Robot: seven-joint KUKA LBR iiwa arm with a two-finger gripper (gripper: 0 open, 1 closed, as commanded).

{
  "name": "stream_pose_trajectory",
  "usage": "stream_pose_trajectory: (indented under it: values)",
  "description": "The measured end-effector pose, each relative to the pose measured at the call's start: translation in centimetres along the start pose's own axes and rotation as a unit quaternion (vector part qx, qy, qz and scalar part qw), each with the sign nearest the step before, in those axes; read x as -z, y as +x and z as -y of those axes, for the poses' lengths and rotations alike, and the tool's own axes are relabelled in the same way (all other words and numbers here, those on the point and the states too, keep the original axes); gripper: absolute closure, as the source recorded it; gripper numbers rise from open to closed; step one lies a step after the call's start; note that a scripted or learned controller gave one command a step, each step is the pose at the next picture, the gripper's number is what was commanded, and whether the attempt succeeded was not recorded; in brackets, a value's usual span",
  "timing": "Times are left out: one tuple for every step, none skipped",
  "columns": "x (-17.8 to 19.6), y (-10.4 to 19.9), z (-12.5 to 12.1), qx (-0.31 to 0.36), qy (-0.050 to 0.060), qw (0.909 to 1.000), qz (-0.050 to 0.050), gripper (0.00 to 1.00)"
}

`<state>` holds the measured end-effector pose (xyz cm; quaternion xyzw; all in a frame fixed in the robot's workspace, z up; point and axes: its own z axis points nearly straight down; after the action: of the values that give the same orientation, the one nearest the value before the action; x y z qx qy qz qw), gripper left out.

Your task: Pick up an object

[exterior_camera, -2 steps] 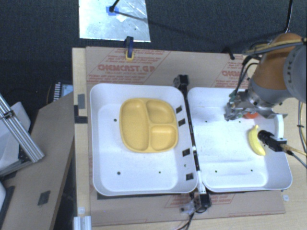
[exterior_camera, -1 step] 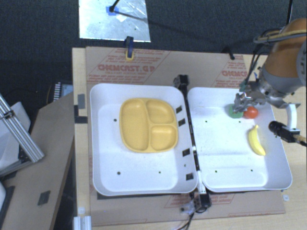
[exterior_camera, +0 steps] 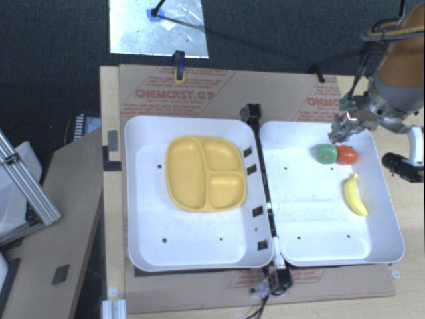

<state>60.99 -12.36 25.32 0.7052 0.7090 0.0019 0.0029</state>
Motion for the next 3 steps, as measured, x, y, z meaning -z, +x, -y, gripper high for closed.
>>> stream_pose_trajectory:
  values:
    - [-1.6, 5.4, 1.1, 0.002, 0.004, 1.0, -0.001, 1.0]
    - [-1.8, 11.7, 1.7, 0.002, 0.003, 1.0, -0.002, 1.0]
    - [-1.8, 15.9, 3.0, 0.002, 0.003, 1.0, -0.001, 1.0]
